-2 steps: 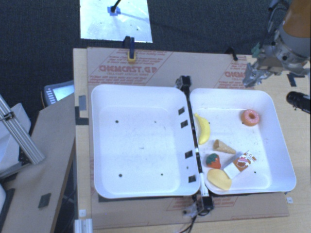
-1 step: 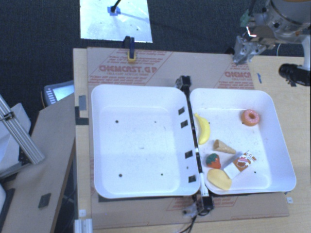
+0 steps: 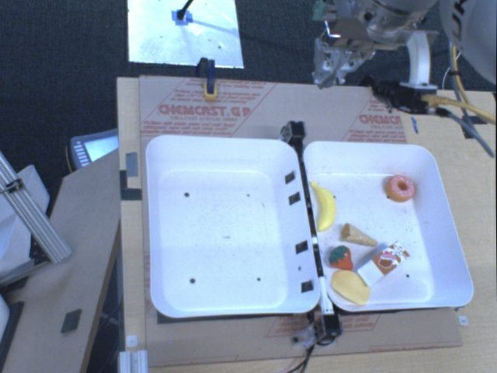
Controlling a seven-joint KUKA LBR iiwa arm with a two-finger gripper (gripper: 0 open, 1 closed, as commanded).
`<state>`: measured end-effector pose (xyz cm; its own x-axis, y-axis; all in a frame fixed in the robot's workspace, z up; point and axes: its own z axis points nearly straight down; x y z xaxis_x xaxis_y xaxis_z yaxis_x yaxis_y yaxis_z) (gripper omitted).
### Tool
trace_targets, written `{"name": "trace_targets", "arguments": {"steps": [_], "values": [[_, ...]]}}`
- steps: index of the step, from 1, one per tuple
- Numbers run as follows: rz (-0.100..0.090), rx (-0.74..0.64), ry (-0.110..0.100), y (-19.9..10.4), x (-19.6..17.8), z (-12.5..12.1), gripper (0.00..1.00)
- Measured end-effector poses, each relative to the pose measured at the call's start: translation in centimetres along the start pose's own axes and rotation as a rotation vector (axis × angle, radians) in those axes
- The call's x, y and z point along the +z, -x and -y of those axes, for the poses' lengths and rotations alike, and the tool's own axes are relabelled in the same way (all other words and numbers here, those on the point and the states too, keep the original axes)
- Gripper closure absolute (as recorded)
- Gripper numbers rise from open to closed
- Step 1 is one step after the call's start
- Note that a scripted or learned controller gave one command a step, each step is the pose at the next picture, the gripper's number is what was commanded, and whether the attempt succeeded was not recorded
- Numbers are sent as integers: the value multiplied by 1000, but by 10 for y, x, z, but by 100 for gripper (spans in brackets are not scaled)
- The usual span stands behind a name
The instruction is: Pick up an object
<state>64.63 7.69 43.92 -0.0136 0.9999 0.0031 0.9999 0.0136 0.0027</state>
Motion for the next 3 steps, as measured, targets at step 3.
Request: {"name": "trace_targets", "arguments": {"steps": [3], "values": [[-1,3,8,-128,-100,3,100]]}}
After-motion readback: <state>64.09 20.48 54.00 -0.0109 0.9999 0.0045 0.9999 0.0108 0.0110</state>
